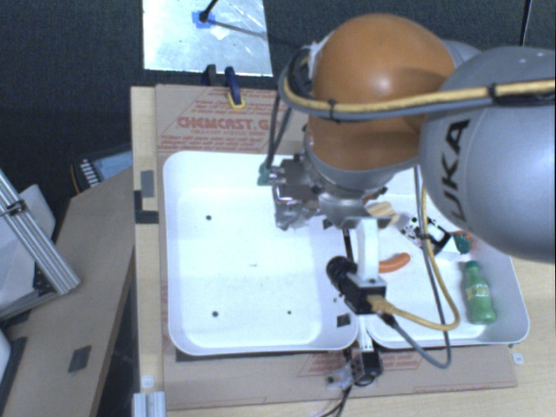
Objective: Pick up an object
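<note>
Green bottle (477, 293) lies at the lower right of the frame, in the right bin (516, 321), close to its right rim. You'll see a small orange sausage-shaped piece (393, 262) left of it in the same bin, and a teal piece (460, 243) just above the bottle. The arm (382, 76) fills the upper right, its orange band hanging over the centre where the two bins meet. Under that bulk you cannot tell whether the jaws are wide or narrow. The left bin (187, 233) sits centre-left on the cardboard-covered surface (217, 122).
</note>
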Robot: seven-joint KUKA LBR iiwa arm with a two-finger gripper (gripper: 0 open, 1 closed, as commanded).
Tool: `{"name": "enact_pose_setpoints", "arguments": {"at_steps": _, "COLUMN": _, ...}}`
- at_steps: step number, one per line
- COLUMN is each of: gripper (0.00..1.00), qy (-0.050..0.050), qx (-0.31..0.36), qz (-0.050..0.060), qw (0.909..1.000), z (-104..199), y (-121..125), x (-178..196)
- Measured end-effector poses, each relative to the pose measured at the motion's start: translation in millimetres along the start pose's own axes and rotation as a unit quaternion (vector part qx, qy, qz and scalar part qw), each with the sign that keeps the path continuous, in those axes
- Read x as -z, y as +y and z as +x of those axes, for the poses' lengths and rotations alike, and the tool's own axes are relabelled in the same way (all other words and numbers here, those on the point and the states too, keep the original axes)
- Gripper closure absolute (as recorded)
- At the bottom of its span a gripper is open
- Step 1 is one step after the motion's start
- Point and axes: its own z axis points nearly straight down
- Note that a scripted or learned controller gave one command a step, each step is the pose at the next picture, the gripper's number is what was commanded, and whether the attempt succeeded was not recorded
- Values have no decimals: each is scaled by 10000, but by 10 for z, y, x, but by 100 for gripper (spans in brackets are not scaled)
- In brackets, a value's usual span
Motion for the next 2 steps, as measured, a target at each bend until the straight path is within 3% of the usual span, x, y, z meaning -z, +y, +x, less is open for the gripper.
{"name": "enact_pose_setpoints", "arguments": {"at_steps": 1, "gripper": 100, "qy": 3, "qx": 61, "qz": 42, "qw": 10000, "z": 581, "y": -21, "x": 251}}
{"name": "enact_pose_setpoints", "arguments": {"at_steps": 2, "gripper": 100, "qy": -3, "qx": 54, "qz": 46, "qw": 10000, "z": 554, "y": -12, "x": 349}}
